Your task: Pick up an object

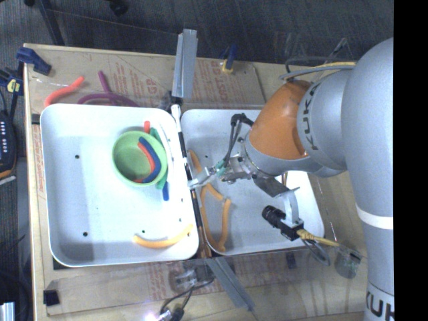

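The left bin has open floor across its left and lower-middle parts, with a green bowl (coloured curved pieces inside it) crowding the upper right and a yellow curved piece near the front wall. The right bin is tighter: the arm overhangs its upper half, an orange loop lies along its left wall, and a black fitting sits over its lower right floor.

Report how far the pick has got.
Done: the arm has reached into the right bin, and the gripper sits low by the orange loop. In hand: nothing visibly between the fingers. Left: grasp and lift an object; the green bowl lies untouched in the left bin.
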